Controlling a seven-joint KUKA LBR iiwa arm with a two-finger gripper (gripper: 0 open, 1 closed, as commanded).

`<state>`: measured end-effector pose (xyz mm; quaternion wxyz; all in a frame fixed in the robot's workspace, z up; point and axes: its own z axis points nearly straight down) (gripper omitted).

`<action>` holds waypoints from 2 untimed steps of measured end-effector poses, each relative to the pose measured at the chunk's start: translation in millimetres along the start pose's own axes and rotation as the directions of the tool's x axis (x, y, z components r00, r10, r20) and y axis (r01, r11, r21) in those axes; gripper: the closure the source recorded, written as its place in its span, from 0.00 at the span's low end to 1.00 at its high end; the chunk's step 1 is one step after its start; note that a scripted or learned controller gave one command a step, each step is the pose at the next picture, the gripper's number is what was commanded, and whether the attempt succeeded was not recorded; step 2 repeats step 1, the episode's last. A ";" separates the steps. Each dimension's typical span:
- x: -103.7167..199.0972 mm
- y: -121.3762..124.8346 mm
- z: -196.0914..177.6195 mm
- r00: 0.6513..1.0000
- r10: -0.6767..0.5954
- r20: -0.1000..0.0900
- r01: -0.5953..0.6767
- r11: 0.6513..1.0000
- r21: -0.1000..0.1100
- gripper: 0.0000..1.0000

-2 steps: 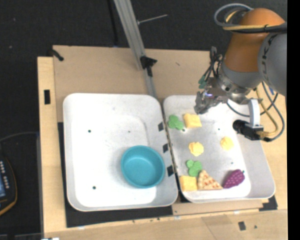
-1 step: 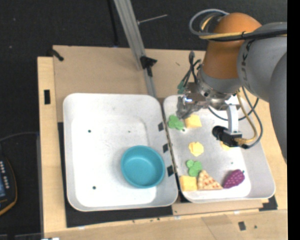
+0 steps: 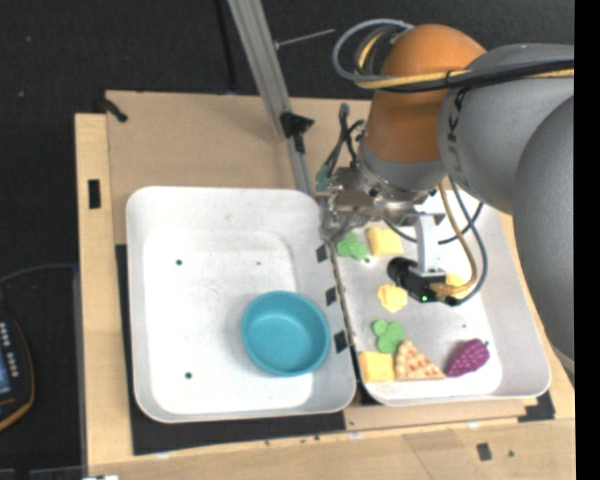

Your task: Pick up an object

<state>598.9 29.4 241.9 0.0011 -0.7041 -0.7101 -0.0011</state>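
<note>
1. The objects I may pick lie in the right bin point(image 3: 525, 353), in the right half of the frame. A green toy piece point(image 3: 354, 247) is at the bin's upper left, and just to its right is a pale yellow block point(image 3: 384, 240).
2. Lower, near the middle of the bin, is a small yellow piece point(image 3: 392, 297). Below it a green leafy piece point(image 3: 387, 335) touches a yellow block point(image 3: 376, 367) and a pizza slice point(image 3: 416, 362). A purple grape bunch point(image 3: 467, 357) lies just to the right of the slice.
3. My pincer point(image 3: 342, 213) hangs over the upper left corner of this bin, just above the green toy piece. I cannot tell if it is released or clenched, and I see no object in it.
4. My grey arm point(image 3: 520, 128) with the orange band point(image 3: 420, 78) comes in from the upper right of the frame.
5. The left bin point(image 3: 180, 228) holds a blue bowl point(image 3: 284, 332) in its lower right part, standing upright.
6. A grey metal pole point(image 3: 265, 68) runs from the top of the frame down to between the bins.
</note>
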 end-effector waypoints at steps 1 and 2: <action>49.8 -8.0 10.5 1.000 0.001 0.001 -0.001 1.000 0.002 1.00; 49.8 -8.0 10.5 1.000 0.001 0.001 -0.001 1.000 0.002 1.00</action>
